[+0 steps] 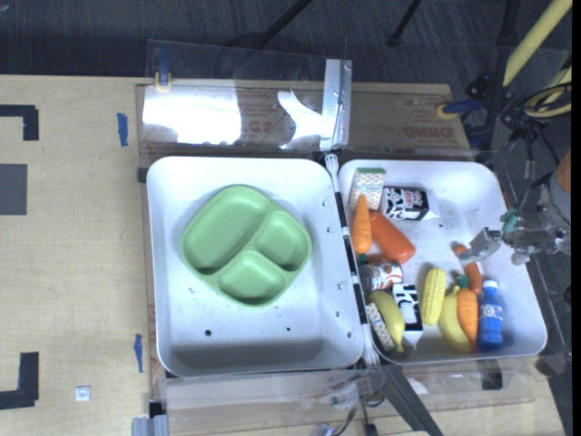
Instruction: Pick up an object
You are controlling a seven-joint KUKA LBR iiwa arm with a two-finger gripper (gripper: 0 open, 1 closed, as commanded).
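The right bin [454, 175] holds several toy foods. Along its left side lie an orange carrot [361, 225], a red-orange pepper [393, 240], a black-and-white milk carton [405, 203] and a small cracker box [369, 185]. Toward the front lie a corn cob [434, 295], a banana [389, 317], a second carrot [467, 312] and a blue bottle [490, 315]. My gripper [499, 238] hangs over the right part of this bin, above a bare patch of its floor. It sits just behind the second carrot and the blue bottle. Nothing shows held in it.
The left bin [172, 189] carries a green divided plate [245, 243]. A clear plastic sheet and a metal bracket [336, 107] stand behind the bins. Cables and stand legs [536, 98] crowd the far right, beside the arm.
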